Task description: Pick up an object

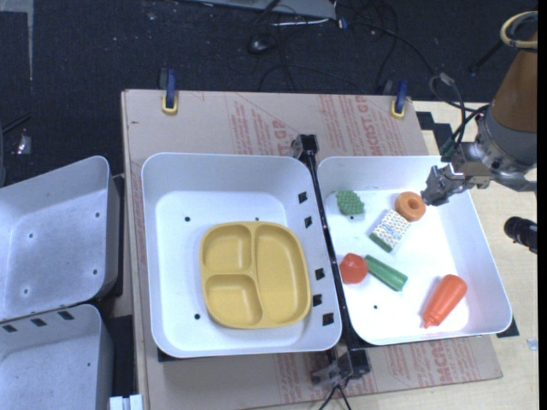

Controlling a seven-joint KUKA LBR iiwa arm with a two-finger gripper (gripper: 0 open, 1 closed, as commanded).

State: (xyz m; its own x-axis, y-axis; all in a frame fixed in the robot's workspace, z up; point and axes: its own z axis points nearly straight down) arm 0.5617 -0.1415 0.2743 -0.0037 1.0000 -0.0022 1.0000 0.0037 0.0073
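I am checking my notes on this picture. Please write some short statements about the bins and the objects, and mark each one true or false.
1. The yellow divided plate lies in the left bin. True.
2. The orange carrot lies on the plate. False: it lies in the right bin, near its front corner.
3. The gripper is above the right bin, near the orange ring. True.
4. The red tomato is beside the green cucumber. True.
5. The right bin holds only two objects. False: it holds six.
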